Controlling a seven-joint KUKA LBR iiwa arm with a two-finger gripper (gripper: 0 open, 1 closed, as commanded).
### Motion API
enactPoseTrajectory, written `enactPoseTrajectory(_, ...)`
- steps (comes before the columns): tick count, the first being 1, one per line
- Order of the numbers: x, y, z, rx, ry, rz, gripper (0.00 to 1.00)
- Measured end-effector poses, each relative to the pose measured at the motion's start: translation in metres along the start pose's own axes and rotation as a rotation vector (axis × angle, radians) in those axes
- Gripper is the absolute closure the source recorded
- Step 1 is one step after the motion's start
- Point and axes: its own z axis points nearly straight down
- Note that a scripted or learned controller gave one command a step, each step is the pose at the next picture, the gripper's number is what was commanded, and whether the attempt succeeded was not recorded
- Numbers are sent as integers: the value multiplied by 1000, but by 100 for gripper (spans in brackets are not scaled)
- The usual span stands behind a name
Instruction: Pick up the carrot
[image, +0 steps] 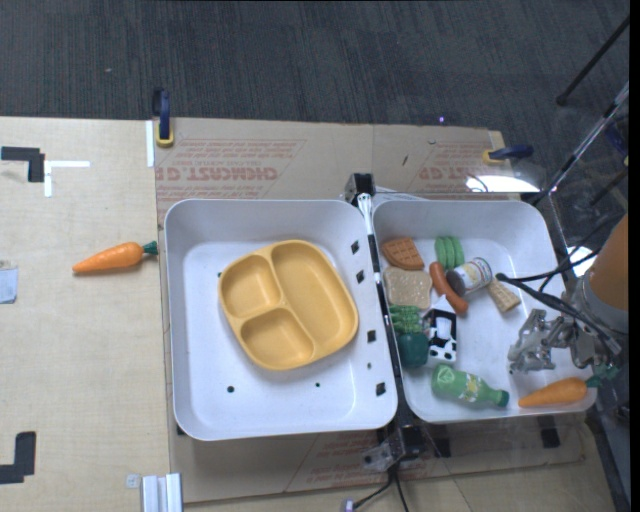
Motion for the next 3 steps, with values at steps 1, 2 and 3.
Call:
enactPoseTrajectory(1, 0, 0, 0, 0, 0, 0, 0)
enactPoseTrajectory(2, -3, 0, -10, 0, -9, 5, 100)
enactPoseTrajectory(3, -3, 1, -10, 0, -9, 5, 0)
